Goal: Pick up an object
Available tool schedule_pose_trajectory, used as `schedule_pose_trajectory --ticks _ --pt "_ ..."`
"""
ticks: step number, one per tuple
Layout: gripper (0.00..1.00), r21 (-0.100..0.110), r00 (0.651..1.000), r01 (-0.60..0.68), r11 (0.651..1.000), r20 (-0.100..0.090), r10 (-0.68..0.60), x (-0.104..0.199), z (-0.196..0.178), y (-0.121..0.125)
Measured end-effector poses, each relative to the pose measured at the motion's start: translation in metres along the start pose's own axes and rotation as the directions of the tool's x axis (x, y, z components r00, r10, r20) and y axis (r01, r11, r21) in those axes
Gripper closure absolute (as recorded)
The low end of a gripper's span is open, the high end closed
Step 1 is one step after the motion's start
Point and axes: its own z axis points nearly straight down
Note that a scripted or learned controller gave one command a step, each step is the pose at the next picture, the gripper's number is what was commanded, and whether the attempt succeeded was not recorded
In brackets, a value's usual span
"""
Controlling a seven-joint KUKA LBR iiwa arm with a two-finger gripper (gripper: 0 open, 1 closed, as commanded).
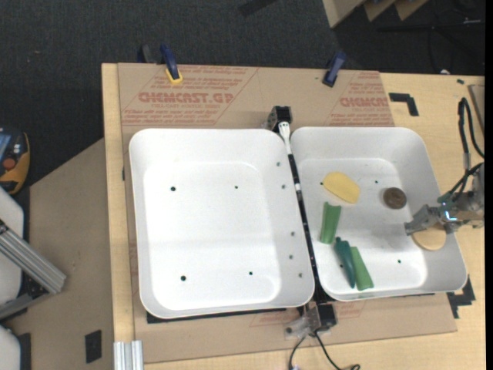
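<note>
The right bin (400,141) holds several small objects. A yellow oval piece (341,187) lies near its middle, and a brown round disc (394,198) sits to its right. Below the yellow piece are a light green cylinder (330,223) and a green and teal marker-like pair (353,264). A tan rounded piece (431,241) rests against the bin's right wall. My gripper (431,219) reaches in from the right edge, low over the right wall and just above the tan piece, partly covering it. Nothing is visibly held.
The left bin (154,153) stands beside the right one, with a black hinge strip (296,199) between them. Both rest on a cardboard sheet (231,91) held by blue clamps (169,62) at the back. Cables (466,141) hang at the far right.
</note>
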Motion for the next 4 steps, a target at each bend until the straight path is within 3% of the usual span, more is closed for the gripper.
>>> schedule_pose_trajectory --ticks 4 --pt "1.00 -0.006 1.000 0.005 1.000 0.003 -0.005 0.002 -0.036 0.003"
